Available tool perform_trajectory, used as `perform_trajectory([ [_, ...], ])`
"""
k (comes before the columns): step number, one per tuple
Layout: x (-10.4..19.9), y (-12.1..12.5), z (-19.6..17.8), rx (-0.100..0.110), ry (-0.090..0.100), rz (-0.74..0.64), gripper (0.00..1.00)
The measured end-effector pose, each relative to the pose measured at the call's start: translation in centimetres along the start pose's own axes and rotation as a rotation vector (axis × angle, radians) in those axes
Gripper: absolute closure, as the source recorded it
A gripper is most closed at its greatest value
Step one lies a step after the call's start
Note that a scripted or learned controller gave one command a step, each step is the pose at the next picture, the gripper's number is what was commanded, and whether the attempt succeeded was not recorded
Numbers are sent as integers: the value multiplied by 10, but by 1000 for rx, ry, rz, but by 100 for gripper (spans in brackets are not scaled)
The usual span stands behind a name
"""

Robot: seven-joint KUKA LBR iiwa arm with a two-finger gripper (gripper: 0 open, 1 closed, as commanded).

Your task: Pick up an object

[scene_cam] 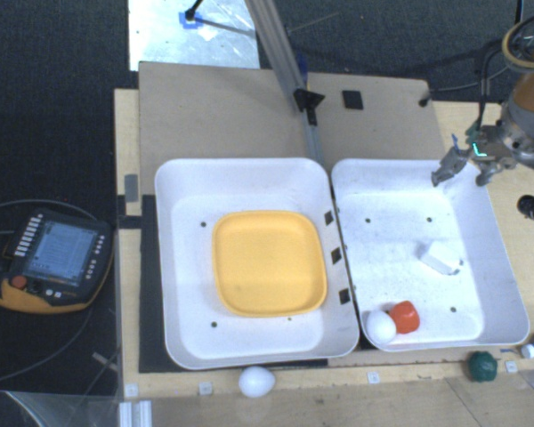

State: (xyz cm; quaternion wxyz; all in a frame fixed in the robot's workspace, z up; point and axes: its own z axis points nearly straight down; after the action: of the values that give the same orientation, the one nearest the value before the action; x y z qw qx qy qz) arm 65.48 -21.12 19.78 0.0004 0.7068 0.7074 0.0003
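Note:
My gripper (pixel 464 173) hangs over the far right corner of the right bin (pixel 400 198), its two fingers spread apart with nothing between them. Near the bin's front edge lie a small red cylinder (pixel 404 318) and a white egg-shaped object (pixel 380 327), touching each other. A small white block (pixel 439 261) rests near the bin's middle right. All three sit well in front of the gripper.
The left bin (pixel 182 238) holds a square yellow plate (pixel 270 261). A white egg (pixel 256 382) and a dark green ball (pixel 482 366) lie on the bench in front of the bins. A teach pendant (pixel 52 258) sits at the far left. A slanted metal rod (pixel 280 38) crosses the back.

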Motion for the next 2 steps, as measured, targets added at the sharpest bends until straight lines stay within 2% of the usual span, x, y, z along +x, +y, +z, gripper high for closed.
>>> perform_trajectory([
  [1,0,0,0,0,0,0,0],
  [2,5,7,47,4,1,-1,0],
])
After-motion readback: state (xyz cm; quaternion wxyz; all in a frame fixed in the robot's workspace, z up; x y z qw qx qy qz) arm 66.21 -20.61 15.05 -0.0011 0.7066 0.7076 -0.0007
